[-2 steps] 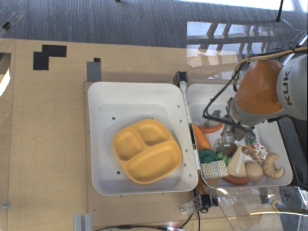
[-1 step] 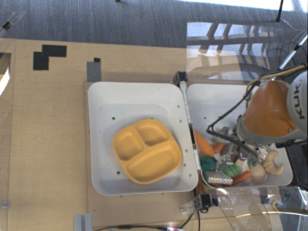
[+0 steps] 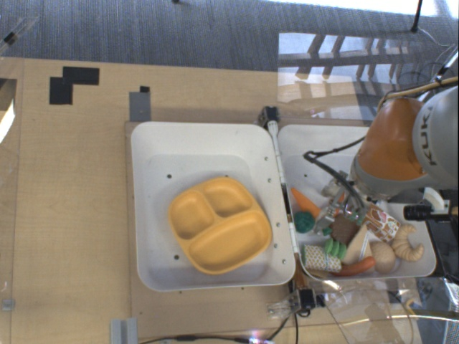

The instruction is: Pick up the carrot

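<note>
Right now, the jaws (image 3: 338,217) hover beside the carrot (image 3: 305,202), their opening impossible to tell.

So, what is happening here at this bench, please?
A grey and orange robot arm reaches into the right bin, which holds a pile of toy food. Its gripper is low over the pile, just right of the carrot lying near the bin's left wall. Nothing is seen between its fingers. The left bin holds a yellow divided plate.

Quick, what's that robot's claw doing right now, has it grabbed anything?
Claw: low in the right white bin, over the toy food beside the orange carrot; open or closed cannot be told.
</note>
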Robot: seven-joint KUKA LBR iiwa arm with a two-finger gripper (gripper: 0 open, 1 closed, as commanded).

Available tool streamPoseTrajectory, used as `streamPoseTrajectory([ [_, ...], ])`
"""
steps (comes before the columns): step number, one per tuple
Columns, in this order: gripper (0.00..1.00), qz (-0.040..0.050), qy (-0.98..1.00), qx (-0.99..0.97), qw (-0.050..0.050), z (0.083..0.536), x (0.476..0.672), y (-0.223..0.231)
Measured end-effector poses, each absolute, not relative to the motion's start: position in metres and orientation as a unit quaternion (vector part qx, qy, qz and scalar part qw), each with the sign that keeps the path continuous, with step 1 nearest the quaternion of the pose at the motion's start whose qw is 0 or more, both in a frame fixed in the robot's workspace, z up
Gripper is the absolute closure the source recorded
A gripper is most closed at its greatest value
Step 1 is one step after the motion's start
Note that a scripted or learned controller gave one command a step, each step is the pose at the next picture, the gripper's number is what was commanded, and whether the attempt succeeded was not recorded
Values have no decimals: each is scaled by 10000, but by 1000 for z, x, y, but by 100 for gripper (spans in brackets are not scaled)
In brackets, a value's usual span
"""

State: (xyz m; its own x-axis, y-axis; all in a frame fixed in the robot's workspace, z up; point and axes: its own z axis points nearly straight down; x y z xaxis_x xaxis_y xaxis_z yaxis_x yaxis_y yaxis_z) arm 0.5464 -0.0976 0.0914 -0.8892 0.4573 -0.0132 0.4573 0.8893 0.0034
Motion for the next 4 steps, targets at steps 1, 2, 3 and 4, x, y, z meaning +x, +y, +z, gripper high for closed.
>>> streamPoseTrajectory([
  [1,0,-28,9340,3570,138,92,521,-96],
  [2,0,-7,8631,5050,79,90,552,-95],
  [3,100,28,8657,5004,113,103,555,-92],
  [4,100,55,8418,5397,57,190,577,-19],
])
